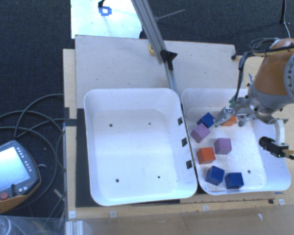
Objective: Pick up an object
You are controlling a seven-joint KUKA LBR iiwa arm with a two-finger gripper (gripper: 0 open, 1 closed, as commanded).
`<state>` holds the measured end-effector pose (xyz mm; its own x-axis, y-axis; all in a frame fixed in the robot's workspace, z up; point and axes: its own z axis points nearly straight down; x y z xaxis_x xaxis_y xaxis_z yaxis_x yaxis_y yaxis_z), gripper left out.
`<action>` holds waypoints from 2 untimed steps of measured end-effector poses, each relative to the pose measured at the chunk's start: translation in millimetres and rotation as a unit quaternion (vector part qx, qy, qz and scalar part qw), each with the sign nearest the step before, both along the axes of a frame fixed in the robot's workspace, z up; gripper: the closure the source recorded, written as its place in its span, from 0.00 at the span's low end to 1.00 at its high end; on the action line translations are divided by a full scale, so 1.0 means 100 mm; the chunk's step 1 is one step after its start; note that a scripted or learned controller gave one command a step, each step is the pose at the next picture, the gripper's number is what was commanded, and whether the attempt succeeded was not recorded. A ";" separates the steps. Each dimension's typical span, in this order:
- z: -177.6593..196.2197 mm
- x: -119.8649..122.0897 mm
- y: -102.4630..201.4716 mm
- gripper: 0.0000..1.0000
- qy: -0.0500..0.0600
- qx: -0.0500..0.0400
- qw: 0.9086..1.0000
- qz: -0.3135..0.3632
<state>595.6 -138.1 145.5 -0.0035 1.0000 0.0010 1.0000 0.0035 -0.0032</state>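
Reaching in from the frame's right, the arm (277,77) hangs its gripper (230,115) over the right bin (279,180), above an orange block (230,121) at upper centre; whether the jaws grip it cannot be told. Blue and purple blocks lie nearby.

Bench (137,58) bears left bin (95,146), right bin (279,175).
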 end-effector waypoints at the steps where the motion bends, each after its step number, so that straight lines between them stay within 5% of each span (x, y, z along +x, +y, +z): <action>1: -0.52 0.00 0.00 0.00 0.000 0.000 1.000 0.000; 2: -0.38 0.02 0.00 1.00 -0.004 -0.001 1.000 0.000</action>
<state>597.5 -138.3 107.9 -0.0043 1.0000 -0.0010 1.0000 0.0043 0.0041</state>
